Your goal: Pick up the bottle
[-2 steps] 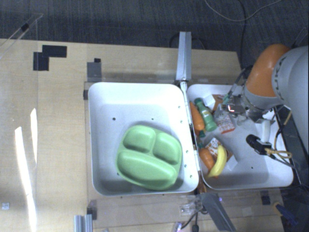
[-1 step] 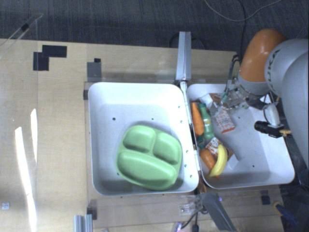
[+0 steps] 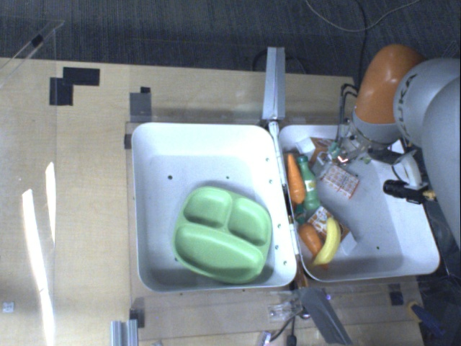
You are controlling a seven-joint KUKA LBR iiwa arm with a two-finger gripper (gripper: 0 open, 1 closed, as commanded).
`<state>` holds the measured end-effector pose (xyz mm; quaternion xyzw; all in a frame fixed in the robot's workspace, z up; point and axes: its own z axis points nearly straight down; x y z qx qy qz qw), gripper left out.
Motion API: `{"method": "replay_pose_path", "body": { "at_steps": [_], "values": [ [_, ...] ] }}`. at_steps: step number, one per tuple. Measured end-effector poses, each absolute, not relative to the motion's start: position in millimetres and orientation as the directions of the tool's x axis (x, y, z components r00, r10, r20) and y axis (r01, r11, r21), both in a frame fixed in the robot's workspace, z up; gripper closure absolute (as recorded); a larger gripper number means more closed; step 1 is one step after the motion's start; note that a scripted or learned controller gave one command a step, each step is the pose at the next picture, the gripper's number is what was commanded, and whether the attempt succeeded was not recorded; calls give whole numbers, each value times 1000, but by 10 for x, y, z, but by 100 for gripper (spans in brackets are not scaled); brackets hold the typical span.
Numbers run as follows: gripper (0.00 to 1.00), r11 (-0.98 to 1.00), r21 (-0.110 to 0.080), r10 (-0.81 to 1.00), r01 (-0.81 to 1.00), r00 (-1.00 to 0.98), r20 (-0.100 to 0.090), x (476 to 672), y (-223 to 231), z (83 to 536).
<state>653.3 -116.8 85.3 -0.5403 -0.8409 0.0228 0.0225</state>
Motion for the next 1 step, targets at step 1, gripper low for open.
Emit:
{"method": "replay_pose_path", "body": {
  "at_steps": [1],
  "values": [
    [0, 450, 9, 893, 893, -450, -5, 6710, -656, 1885]
  ]
}}
